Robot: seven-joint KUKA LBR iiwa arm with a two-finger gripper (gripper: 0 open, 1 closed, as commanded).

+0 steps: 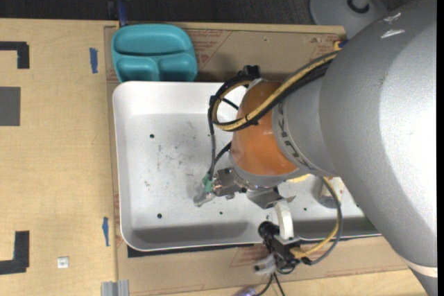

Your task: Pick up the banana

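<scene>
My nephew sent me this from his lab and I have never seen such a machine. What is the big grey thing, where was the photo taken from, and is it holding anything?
The big grey shape is a robot arm seen from a camera fixed above the bench, looking down at a slant; the arm reaches in from the picture's right. The orange band sits just above its wrist, with cables looped around it. At its tip is the gripper, low over a shallow white bin whose floor is scuffed. Its job is to pick up a banana, but I see no banana in the visible part of the bin, and the arm hides the rest. Whether the gripper holds anything is too small and blurred to tell. Behind the bin sits a teal divided tray on the brown bench.
</scene>
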